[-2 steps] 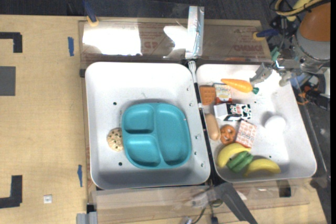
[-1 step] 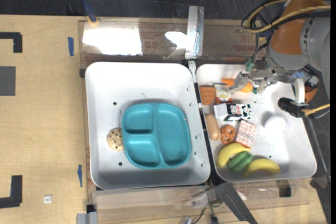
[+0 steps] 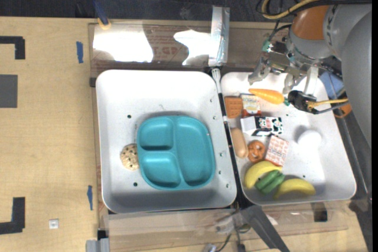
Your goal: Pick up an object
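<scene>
Tool (image 3: 277, 74) w/ fingers spread, nothing betw them, over right bin's (image 3: 336, 177) far end. Toy carrot (image 3: 267, 95) just below tool. Risk: carrot is near bin wall, round, may roll off fingers.

The arm (image 3: 348, 20) runs off the top and right edges. Its wrist hides the right bin's (image 3: 339, 177) far corner. The pincer (image 3: 277, 77) is too blurred to show how its fingers stand. The green item (image 3: 270, 181) covers part of the bananas (image 3: 292, 185). Print on the small packets (image 3: 276, 150) is unreadable.
</scene>
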